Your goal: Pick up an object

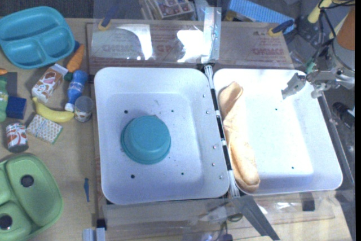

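A round teal bowl [146, 139] lies upside down in the left bin [113, 87], a little left of its middle. A long tan cloth-like object [238, 138] stretches along the left wall of the right bin [316, 172], from near the back corner to the front. My gripper [294, 86] hovers over the back right part of the right bin, well apart from the tan object. The arm [338, 36] comes in from the right edge behind it. Nothing shows in the gripper.
Left of the bins, the bench holds a blue divided tray [36, 36], a banana [52, 112], a small bottle [75, 89], a carton [49, 82] and a green dish [25, 195]. Cardboard and boxes stand behind the bins.
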Tool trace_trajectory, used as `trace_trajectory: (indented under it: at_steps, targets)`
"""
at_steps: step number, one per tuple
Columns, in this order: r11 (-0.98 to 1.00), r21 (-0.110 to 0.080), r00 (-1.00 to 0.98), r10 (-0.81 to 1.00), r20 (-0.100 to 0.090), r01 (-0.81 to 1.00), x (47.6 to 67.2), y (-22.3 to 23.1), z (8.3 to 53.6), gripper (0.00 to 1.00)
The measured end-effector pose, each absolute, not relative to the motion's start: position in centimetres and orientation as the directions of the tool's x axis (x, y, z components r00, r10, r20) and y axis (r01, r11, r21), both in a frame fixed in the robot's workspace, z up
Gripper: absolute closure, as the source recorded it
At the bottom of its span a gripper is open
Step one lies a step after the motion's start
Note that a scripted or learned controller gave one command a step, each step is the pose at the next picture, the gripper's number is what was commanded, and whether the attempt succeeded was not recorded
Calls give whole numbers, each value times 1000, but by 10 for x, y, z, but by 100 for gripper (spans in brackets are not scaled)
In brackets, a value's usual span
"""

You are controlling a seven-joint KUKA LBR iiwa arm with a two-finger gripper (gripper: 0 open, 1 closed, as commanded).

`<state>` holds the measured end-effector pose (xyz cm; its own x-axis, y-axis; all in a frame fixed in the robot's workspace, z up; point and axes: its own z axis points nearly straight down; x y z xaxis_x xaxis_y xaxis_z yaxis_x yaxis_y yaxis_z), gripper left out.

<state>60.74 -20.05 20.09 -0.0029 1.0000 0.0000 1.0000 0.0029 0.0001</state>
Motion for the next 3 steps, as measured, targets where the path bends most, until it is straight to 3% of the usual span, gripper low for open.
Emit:
trace_trajectory:
  at_steps: [1, 2, 3]
  targets:
    - [252, 3, -252, 968, -3, 968, 664, -162, 96, 0]
    - [348, -2, -348, 937, -4, 937, 667, -100, 87, 0]
    - [358, 4, -358, 934, -2, 934, 631, -5, 186, 0]
